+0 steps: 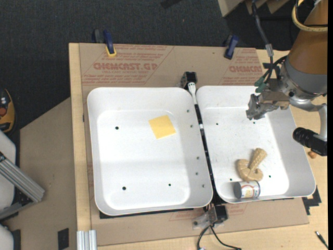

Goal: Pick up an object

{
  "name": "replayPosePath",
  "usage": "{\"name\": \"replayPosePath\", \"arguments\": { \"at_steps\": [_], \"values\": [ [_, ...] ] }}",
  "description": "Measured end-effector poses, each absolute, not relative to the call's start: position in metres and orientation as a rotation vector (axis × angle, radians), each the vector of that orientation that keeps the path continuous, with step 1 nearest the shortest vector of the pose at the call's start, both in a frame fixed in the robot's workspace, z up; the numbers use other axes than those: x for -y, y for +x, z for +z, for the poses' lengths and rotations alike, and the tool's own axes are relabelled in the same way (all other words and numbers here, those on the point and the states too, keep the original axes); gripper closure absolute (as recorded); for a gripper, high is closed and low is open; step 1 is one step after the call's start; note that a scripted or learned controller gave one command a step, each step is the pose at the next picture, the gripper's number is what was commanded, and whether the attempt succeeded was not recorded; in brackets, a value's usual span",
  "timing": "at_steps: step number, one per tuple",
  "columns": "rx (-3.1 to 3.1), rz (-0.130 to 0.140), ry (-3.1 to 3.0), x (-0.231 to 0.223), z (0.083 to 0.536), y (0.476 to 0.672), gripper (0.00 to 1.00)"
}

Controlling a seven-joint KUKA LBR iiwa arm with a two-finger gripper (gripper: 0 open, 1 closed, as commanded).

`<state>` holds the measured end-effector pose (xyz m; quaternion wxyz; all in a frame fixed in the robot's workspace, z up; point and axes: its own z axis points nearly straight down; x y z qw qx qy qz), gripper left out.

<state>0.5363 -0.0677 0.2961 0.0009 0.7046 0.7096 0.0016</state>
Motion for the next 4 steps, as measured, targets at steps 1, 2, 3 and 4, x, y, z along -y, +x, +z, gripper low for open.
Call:
{"name": "replayPosePath", "arguments": {
  "at_steps": [1, 2, 3, 4],
  "values": [
    [-2.222, 0.01, 2.21, 0.025, 0.357, 0.578, 1.0],
    [-2.231, -0.001, 2.216, -0.033, 0.343, 0.579, 1.0],
    [-2.234, -0.009, 2.22, -0.094, 0.266, 0.577, 1.0],
    [-2.221, 0.015, 2.212, -0.13, 0.363, 0.615, 1.0]
  ]
}}
